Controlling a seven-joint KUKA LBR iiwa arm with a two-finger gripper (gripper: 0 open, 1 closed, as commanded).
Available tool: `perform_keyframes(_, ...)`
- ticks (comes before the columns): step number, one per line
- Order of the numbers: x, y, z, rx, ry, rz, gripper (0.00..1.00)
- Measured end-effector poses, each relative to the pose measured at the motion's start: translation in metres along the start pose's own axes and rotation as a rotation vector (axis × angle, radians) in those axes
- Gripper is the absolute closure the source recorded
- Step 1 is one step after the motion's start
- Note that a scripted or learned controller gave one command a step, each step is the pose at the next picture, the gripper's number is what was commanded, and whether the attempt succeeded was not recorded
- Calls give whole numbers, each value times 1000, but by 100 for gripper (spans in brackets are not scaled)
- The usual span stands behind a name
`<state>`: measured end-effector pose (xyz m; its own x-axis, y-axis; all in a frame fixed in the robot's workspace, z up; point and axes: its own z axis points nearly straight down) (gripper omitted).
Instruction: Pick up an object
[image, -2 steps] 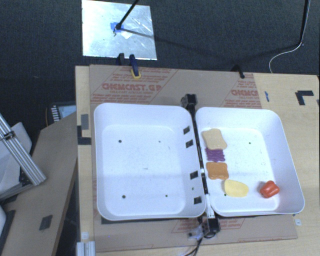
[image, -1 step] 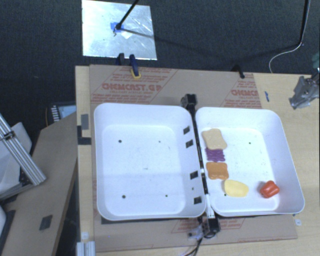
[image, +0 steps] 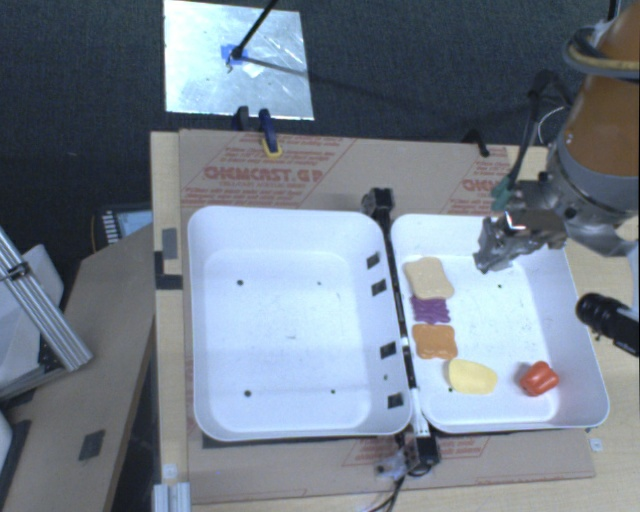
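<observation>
The desk (image: 300, 160), covered by a printed cardboard sheet, carries two shallow white bins side by side. The left bin (image: 205, 300) is seen with nothing in it; the right bin (image: 580, 400) holds all the objects. The arm (image: 600, 130) is reached in from the right, and its gripper (image: 497, 250) is held above the far part of the right bin, apart from every object. How far the jaws stand open cannot be told, as they are blurred and dark; nothing is seen held in them.

Along the left side of the right bin four items are lined up from far to near: a tan piece (image: 428, 277), a purple piece (image: 431, 310), an orange piece (image: 435, 342) and a yellow piece (image: 471, 376). A small red object (image: 539, 378) lies near the right corner.

The approach step is judged to be in hand. A descent over one chosen item is called for next; the tan piece lies closest, to the left of the gripper.
</observation>
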<state>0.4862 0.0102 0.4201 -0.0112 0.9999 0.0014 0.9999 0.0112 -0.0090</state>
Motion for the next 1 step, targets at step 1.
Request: perform_keyframes(1, 93, 0, -118, -24, 4, -4, 100)
